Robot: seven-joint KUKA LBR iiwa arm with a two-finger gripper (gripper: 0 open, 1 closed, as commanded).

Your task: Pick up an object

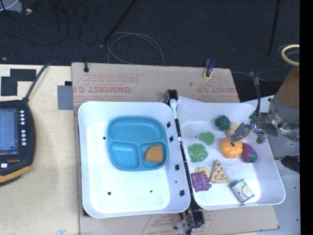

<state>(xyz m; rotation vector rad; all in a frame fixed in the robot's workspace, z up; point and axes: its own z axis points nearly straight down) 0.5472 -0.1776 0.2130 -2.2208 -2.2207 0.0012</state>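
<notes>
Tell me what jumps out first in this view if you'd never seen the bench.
The blue divided plate in the left bin, a waffle-like piece in one compartment. Then the right bin, scattered with toy foods, brightest the orange pepper beside a purple piece. The end effector hangs just above that pepper, reaching in from the right.

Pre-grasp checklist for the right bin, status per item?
1. Gripper over a target: ok, it sits above the orange pepper in the right bin.
2. Object already between the fingers: cannot tell, the tips blur against the pepper.
3. Room around the target: not ok, the purple piece touches the pepper's right side.
4. Other items apart from the target: ok, the green lettuce, the pizza slice and the small carton lie separate.
5. Left bin undisturbed: ok, the blue divided plate holds a waffle.
</notes>
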